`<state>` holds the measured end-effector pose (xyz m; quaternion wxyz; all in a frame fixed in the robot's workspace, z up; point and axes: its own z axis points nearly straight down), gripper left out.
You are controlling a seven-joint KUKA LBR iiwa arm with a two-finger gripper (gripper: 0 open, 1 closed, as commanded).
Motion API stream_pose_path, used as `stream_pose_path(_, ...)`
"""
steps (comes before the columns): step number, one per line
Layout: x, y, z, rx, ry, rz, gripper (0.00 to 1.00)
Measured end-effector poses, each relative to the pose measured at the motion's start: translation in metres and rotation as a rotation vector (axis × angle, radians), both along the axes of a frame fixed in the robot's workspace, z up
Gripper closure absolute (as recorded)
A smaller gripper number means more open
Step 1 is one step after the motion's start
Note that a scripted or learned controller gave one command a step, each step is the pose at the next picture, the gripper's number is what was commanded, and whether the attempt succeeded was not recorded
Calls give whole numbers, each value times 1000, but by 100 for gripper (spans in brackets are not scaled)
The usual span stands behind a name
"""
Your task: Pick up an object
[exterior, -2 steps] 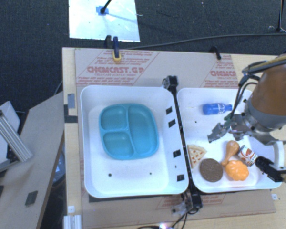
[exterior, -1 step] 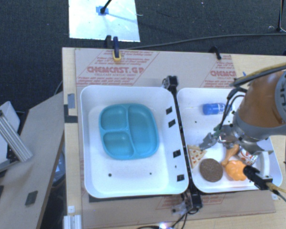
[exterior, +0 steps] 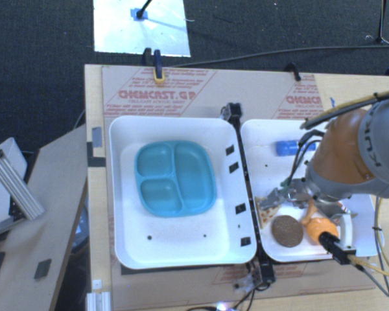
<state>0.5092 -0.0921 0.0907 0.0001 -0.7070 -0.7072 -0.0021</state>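
In the right bin lie a small blue cylinder near the back, a brown round disc at the front, and an orange object just right of the disc. My gripper hangs low over the bin's left part, just above and left of the brown disc. The arm's grey and orange wrist covers much of the bin's right side. Nothing shows as held by the gripper.
The left bin holds a turquoise divided plate. A black ridge with clips separates the two bins. Cables trail off the bench at the front right. A blue and yellow clamp stands at the board's back edge.
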Motion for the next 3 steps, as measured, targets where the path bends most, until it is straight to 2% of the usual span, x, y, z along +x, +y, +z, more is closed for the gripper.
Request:
stream_pose_path(1, 3, 2, 15, 1, -10, 3, 100)
stream_pose_path(3, 10, 9, 130, -4, -5, 4, 100)
